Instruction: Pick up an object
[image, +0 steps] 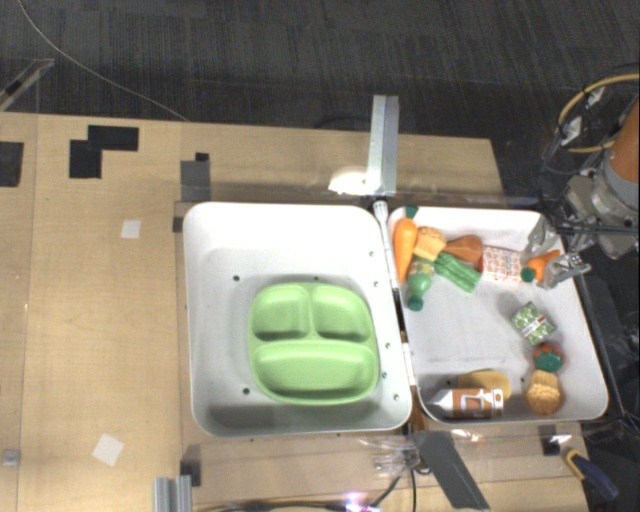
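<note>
the gripper (553, 258) hangs at the right bin's (470, 345) far right edge, its two metal fingers pinching a small orange carrot (541, 266) between them, just above the rim. other toys lie in that bin: a larger carrot (404, 243), a brown bottle (478, 398). a green divided plate (313, 342) sits in the left bin (220, 300).

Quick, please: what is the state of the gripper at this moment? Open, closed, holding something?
Gripper: jaws closed on a small orange carrot, at the far right edge of the right bin.
</note>
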